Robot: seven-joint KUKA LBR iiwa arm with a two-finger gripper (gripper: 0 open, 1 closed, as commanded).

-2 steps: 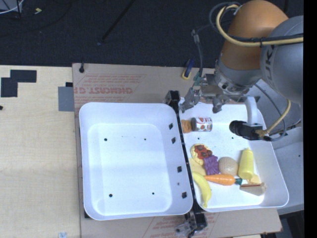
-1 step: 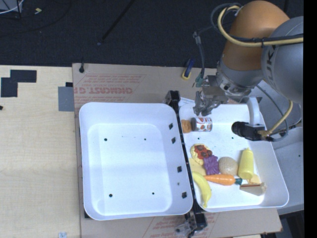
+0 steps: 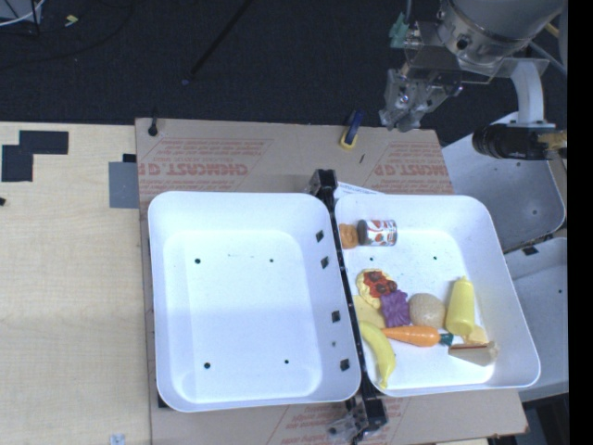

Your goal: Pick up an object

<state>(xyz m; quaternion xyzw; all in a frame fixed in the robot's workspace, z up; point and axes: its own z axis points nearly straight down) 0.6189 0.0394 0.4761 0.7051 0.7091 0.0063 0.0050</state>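
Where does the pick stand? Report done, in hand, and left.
Done: nothing visible; the can, banana, carrot and yellow bottle all lie in the right bin. In hand: the end effector hangs above the cardboard behind the bins, apart from every object, with nothing visible between its fingers. Left: the whole pick, meaning moving over the right bin, descending, grasping and lifting.

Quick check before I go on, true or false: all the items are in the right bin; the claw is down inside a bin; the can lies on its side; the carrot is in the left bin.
1. All the items sit in the right bin. True.
2. The claw is down inside a bin. False: it is above the bench, beyond the bins.
3. The can lies on its side. True.
4. The carrot is in the left bin. False: it lies in the right bin, beside the banana.
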